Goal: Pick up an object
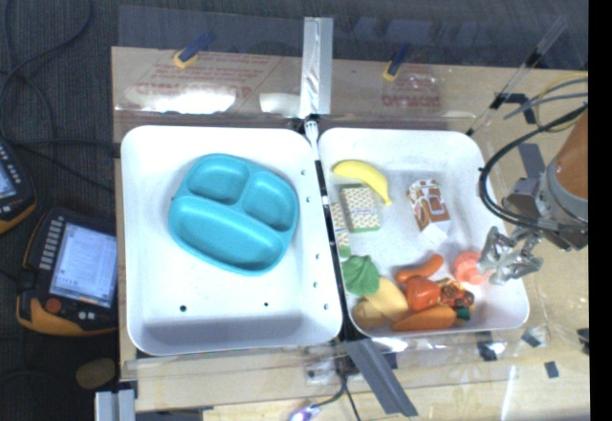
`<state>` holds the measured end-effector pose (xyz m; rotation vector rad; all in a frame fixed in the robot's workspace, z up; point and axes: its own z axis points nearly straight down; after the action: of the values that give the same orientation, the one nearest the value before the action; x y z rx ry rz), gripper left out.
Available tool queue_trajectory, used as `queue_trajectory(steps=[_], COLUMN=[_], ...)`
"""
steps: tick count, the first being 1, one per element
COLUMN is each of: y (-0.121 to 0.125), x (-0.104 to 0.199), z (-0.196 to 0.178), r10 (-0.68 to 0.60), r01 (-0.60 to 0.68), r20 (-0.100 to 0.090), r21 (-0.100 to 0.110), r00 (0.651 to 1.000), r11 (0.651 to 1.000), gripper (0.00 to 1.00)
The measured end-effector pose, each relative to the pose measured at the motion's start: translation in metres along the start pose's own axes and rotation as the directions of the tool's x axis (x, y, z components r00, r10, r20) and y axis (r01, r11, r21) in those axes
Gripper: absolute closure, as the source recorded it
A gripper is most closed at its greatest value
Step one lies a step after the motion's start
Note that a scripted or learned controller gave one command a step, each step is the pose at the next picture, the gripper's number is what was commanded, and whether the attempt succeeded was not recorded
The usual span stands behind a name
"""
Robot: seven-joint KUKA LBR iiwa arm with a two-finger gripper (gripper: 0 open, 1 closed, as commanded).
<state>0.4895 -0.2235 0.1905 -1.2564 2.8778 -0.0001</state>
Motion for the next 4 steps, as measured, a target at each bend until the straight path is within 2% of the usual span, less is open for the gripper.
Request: queue_trajectory(steps=[1,2,3,4], y=[0.017,0.009,0.034,0.051], x=[-0.025,-0.003,-0.028,-0.049], z=[-0.106,-0.036,0.062,-0.121], r10=[-0.381,-0.427,-0.519,-0.946], r01=[0.381,0.427,0.519,0.946], r20=[0.004,0.004,0.002,0.006], r21=[0.0,-0.002,-0.004,0.001], r00=[0.925,0.904,0.855,0.324], r11=[0.925,0.904,0.855,0.324], gripper=[1.0,1.0,1.0,1.0])
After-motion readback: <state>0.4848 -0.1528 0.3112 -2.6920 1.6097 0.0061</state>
